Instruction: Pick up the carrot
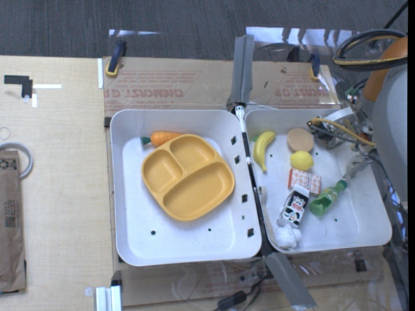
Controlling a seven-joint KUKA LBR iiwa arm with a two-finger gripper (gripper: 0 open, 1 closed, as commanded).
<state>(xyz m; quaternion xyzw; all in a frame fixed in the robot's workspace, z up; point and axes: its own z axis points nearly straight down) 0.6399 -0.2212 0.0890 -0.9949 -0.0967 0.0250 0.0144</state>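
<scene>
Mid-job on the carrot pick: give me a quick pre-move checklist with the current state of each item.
1. Carrot located: ok, in the left bin at its far edge.
2. Carrot top unobstructed: ok, nothing lies over it.
3. Side clearance: not ok, it sits against the yellow divided plate.
4. Gripper position: not ok, over the right bin, away from the carrot.
5. Jaws state: cannot tell.
6. Path across: cannot tell, the divider between the bins must be cleared.
</scene>
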